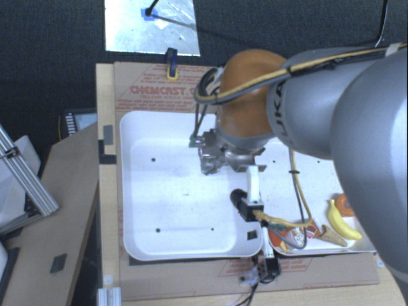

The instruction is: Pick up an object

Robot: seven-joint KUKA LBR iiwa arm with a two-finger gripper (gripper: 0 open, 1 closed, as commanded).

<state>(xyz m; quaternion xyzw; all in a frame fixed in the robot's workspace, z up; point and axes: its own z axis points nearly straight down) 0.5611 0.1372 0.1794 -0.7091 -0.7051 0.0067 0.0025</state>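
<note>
The big grey arm reaches in from the right and hangs over the middle of the desk. Its tool sits low over the left bin, near that bin's right wall. The tool is small and dark from this side, so it is not possible to tell how it is set or whether it has anything in it.

The white floor of the left bin below the tool looks bare. The things to pick from lie in the right bin, down in its near corner. A yellow banana rests there beside an orange thing and a red and white thing. They are well apart from the tool. It looks like no pick has started on them yet, since the tool hangs over the other bin.
</note>
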